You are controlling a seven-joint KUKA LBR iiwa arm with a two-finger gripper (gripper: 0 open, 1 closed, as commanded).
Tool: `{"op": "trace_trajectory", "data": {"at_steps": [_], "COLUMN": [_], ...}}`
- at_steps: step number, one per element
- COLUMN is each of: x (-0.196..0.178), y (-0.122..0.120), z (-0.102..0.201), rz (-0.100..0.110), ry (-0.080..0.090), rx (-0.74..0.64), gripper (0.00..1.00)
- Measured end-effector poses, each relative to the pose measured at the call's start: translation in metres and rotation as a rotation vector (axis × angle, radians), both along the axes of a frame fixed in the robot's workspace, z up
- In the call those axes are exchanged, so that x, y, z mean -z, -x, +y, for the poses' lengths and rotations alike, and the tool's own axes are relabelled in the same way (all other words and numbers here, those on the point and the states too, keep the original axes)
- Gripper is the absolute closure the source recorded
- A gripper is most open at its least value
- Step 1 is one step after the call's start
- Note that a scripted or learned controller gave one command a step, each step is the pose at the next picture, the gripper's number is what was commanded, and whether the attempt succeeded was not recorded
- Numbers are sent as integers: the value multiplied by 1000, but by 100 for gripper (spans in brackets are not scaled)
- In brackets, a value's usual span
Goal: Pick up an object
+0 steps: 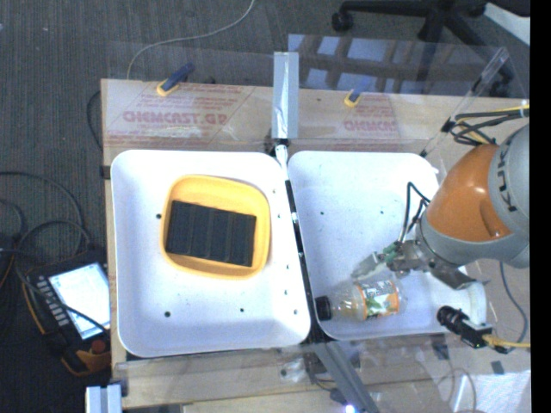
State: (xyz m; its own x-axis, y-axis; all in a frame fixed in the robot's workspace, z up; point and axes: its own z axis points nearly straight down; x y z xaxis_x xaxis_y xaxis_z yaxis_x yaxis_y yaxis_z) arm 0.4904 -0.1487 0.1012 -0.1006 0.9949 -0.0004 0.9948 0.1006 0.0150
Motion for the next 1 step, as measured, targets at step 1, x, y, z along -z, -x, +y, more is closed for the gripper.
{"op": "trace_trajectory", "data": {"at_steps": [1], "x": [9], "y": [2], "z": [-5], "rz": [3], "ry": [0], "rx": [-23], "gripper": [0]}}
